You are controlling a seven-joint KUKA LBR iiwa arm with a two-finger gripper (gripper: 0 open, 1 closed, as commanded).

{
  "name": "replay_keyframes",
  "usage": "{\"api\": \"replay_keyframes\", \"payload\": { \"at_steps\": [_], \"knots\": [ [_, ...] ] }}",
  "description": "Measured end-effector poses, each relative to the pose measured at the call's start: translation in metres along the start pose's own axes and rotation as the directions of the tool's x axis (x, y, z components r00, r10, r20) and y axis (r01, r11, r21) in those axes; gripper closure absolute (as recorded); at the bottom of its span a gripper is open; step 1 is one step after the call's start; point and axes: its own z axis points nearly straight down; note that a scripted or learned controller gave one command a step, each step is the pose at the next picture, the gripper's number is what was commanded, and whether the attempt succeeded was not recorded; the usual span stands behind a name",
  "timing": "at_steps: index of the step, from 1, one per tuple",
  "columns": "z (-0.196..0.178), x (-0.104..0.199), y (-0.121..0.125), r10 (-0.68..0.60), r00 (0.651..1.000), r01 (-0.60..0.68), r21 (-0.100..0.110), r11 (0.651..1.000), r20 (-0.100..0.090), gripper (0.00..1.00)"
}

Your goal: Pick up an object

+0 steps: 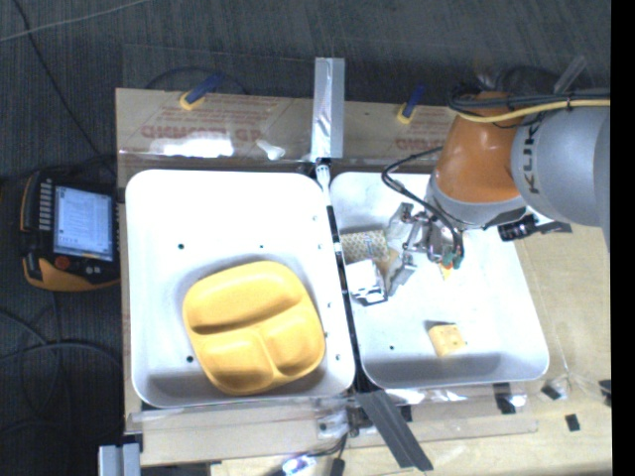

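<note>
My gripper [397,259] hangs low over the left half of the right bin [501,300], below the arm's orange band [479,162]. Just to its left lies a beige, rough-textured block [359,242] close to the wall between the bins, and it may be touching the gripper. A small dark-and-white piece [367,292] sits just below the gripper. A small orange square block [446,339] lies apart near the front of this bin. In the left bin [159,226] rests a yellow divided plate [254,323].
A teach pendant [69,228] lies on the floor left of the bench. A metal post [328,107] stands behind the bins' shared wall, in front of a cardboard backing with blue and yellow clips. Cables run along the arm at top right.
</note>
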Motion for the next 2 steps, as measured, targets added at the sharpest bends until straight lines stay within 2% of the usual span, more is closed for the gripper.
{"api": "replay_keyframes", "payload": {
  "at_steps": [1,2],
  "knots": [
    [-0.010,-0.001,0.000,0.002,1.000,-0.002,-0.003,1.000,0.005,1.00],
    [0.000,-0.027,-0.002,-0.266,0.964,0.266,0.007,0.964,0.002,1.00]
  ]
}}
